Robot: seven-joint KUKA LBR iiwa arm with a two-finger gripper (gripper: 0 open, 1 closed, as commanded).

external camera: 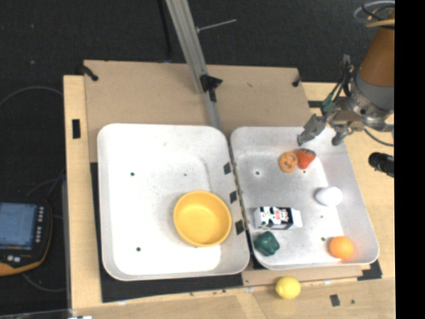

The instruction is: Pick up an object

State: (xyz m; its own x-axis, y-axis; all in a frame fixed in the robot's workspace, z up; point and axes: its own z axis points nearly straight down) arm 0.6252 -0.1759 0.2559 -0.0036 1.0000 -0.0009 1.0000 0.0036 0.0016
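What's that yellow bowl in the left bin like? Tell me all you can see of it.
The yellow bowl is round, plain yellow all over and smooth, plastic by its look. It stands upright with its mouth up, and nothing lies inside it. It rests on the floor of the left bin, toward that bin's near right corner, close to the wall shared with the right bin. Nothing else touches it; the gripper is far off over the right bin.

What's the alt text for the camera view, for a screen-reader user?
The end effector, fingers open, hovers over the right bin above a red and orange toy. That bin also holds a white ball, orange, carton and green object; the left bin holds a yellow bowl.
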